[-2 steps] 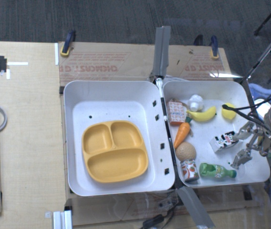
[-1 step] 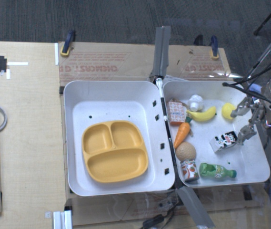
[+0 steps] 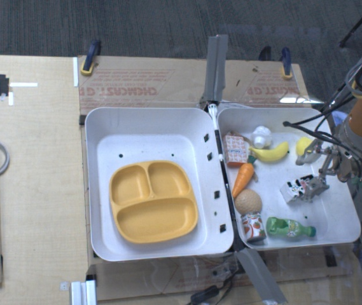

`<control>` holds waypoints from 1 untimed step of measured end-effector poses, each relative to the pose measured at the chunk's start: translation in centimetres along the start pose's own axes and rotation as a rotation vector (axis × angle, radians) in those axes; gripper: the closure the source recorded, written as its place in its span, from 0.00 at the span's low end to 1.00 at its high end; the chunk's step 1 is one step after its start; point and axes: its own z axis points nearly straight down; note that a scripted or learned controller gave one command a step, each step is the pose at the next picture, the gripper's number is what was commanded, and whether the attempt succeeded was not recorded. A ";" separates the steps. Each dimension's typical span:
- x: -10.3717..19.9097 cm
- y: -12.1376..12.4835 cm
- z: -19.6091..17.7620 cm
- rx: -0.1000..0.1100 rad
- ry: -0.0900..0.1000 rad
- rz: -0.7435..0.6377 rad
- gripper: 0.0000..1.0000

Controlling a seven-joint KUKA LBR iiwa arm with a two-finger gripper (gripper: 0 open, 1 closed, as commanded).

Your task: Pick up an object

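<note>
**Tool down over the small toy, no lift yet**

Low in the right bin, near its right wall; tool set right at a small black-and-white toy, seemingly a cow figure; fingers hard to separate from the toy, so cannot tell whether spread or closed, nor whether anything is clamped. Judged unfinished: toy lying on the bin floor, grasp and lift both left to do. Toy's long axis roughly left-to-right across the view, tilted slightly; which end is the head too small to tell. Elsewhere in the same bin: banana, carrot, green bottle. Yellow divided plate alone in the left bin on the worktop.
</note>
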 end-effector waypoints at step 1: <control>-4.3 1.5 -3.5 0.001 -0.004 -0.206 0.00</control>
